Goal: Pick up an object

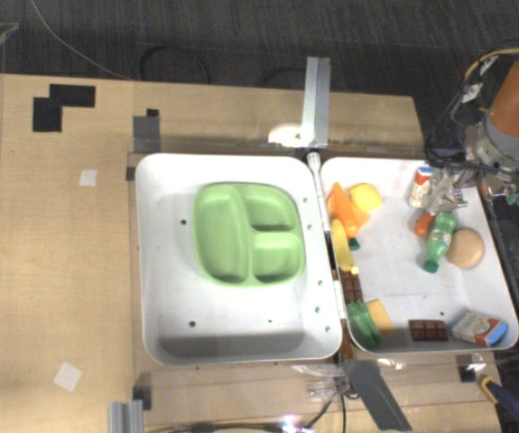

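My gripper (449, 194) hangs over the far right part of the right bin (394, 269), below the orange band of the arm. Just left of it stands a small red and white can (420, 186). Below it lie an orange piece (423, 224), a green bottle (437, 242) and a tan egg (466, 248). I see nothing held in the gripper. Along the bin's left side lie a yellow lemon (366, 196), an orange vegetable (343, 207) and a yellow banana (342, 247).
The near edge of the right bin holds a green vegetable (364, 324), a yellow block (381, 313), a brown chocolate bar (428, 331) and a small carton (480, 328). A green divided plate (245, 233) lies in the left bin (164, 323). A metal post (317, 102) stands behind the bins.
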